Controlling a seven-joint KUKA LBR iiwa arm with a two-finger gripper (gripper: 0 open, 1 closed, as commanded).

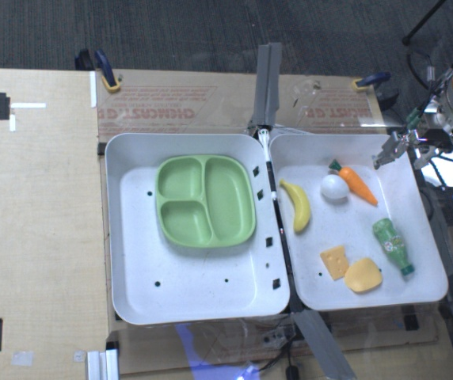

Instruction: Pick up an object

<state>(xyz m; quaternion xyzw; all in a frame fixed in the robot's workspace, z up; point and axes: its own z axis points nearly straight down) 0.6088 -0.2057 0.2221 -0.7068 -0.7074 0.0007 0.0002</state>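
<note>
The right bin (416,291) holds a yellow banana (296,204), a white ball (334,188), an orange carrot (358,185), a green bottle (392,246) lying on its side, a cheese wedge (335,262) and a round yellow piece (363,276). My gripper (398,158) hangs over the bin's upper right corner, to the right of and above the carrot. It is open, with nothing between its fingers.
The left bin (131,283) carries a green divided plate (206,201). A grey divider (268,85) runs back from the seam between the bins. Clamps (108,74) pin a sheet behind the bins. Cables and a stand (440,22) crowd the far right.
</note>
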